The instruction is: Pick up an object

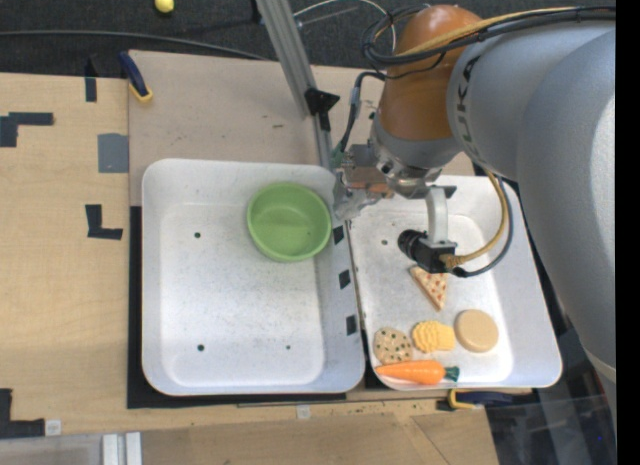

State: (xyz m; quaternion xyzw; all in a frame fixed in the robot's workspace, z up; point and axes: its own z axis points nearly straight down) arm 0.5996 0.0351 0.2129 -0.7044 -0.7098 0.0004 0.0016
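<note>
A green bowl [288, 221] stands upright in the left bin [175, 283], close to its right wall. My gripper [350, 191] hangs under the orange wrist band, over the divider between the bins and right beside the bowl's right rim. The wrist hides much of it. In the right bin [520, 353] lie a pizza slice [432, 287], a speckled cookie [392, 343], a yellow ridged piece [432, 336], a tan round piece [477, 331] and an orange carrot [412, 373], all toward the near edge.
A slanted grey pole [285, 38] rises behind the bins, with cables looping by the wrist. A black fitting with a yellow hose [425, 248] hangs over the right bin. A yellow ball [164, 2] lies far back on the dark floor.
</note>
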